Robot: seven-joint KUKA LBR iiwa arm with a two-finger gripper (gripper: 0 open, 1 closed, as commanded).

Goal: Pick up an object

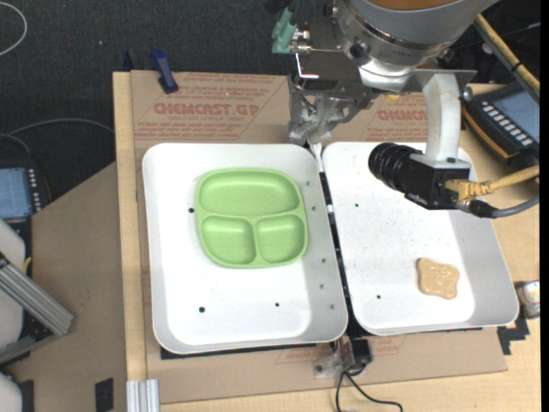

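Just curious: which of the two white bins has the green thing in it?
The left bin: it holds the green divided plate. The right bin holds a tan piece.

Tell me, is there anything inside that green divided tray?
The green tray lies in the left bin, and its three compartments hold nothing visible. What sits beneath the tray is covered.
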